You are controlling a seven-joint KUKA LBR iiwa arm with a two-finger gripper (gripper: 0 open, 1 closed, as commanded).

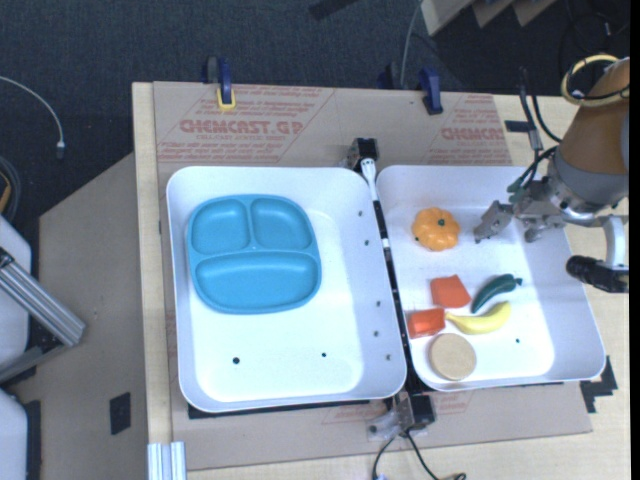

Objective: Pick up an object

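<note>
A cardboard-topped bench [300,118] is bearing two white bins over dark carpet. The left bin [200,368] is holding a blue tray [255,253]. In the right bin [570,358] a pumpkin [437,229] is sitting just left of the gripper [510,218], whose fingers are spreading open, empty. The arm is reaching in from the right, wrist hanging low over the bin's far side.
</note>
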